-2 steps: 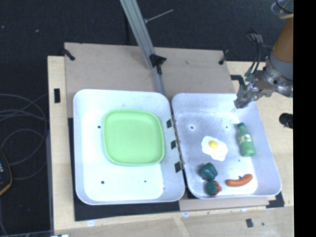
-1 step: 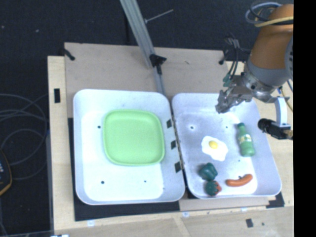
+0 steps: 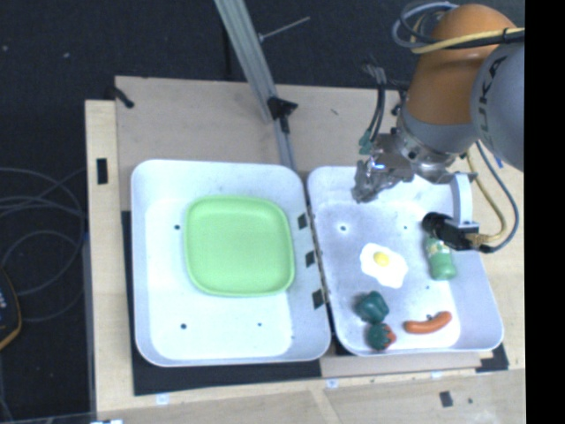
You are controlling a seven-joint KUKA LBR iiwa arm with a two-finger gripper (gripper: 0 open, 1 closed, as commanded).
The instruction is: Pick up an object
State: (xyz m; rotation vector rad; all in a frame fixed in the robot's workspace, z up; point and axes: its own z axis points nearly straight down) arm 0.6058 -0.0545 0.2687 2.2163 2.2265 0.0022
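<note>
The right bin (image 3: 344, 228) holds a fried egg (image 3: 383, 264) near its middle, a green bottle-like toy (image 3: 440, 261) toward the right wall, a green pepper (image 3: 372, 306), a small green and red piece (image 3: 380, 335) below it, and a red sausage (image 3: 427, 323) at the front right. My gripper (image 3: 368, 184) hangs over the far left part of this bin, above and left of the egg. Nothing is seen between its fingers.
A light green square plate (image 3: 238, 244) lies in the left bin (image 3: 159, 325). A grey metal rod (image 3: 252, 56) slants down from the top to the gap between the bins. The arm's orange band and cables crowd the right bin's far right corner.
</note>
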